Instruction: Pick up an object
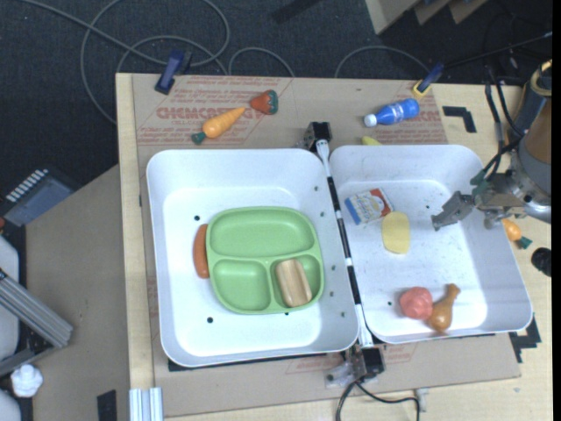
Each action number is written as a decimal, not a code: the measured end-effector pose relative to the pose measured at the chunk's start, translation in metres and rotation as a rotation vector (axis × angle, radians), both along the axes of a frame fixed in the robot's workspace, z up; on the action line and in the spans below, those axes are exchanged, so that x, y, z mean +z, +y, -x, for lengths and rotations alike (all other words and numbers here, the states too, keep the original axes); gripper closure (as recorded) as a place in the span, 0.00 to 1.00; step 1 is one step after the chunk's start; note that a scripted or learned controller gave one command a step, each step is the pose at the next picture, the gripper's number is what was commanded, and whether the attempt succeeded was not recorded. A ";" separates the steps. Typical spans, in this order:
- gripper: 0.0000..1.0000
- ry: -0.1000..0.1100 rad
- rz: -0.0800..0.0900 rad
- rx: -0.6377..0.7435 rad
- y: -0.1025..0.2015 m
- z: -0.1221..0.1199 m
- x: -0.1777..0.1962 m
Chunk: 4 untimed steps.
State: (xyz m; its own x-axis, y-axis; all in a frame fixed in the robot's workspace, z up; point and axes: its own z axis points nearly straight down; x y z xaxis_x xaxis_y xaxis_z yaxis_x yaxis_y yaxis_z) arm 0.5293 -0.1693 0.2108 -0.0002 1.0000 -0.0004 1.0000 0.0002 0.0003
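Observation:
My gripper [449, 214] hangs over the right part of the right bin [491, 270], its tip pointing left, with nothing seen in it. Left of it in that bin lie a pale yellow piece [396, 233] and a small blue, white and red packet [367, 206]. Toward the bin's front sit a pink-red lump [417, 302] and an orange-brown drumstick [443, 307], touching each other. The yellow piece is the nearest to the gripper, a short gap away.
The left bin [175, 200] holds a green divided plate [261, 254] with a tan bun [294, 281] in one compartment and a red sausage [202, 251] beside it. Behind the bins lie a carrot [223, 121], a blue bottle [394, 112] and a blue clip [171, 71].

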 end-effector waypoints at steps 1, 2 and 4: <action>0.00 -0.001 -0.001 0.002 0.042 -0.064 -0.047; 0.00 0.001 -0.001 0.001 0.072 -0.056 -0.126; 0.00 -0.001 0.001 -0.001 0.071 -0.056 -0.115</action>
State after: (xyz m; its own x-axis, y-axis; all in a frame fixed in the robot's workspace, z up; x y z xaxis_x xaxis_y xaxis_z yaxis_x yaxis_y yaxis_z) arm 0.5852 -0.0980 0.0953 0.0008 1.0000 -0.0011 1.0000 -0.0008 0.0012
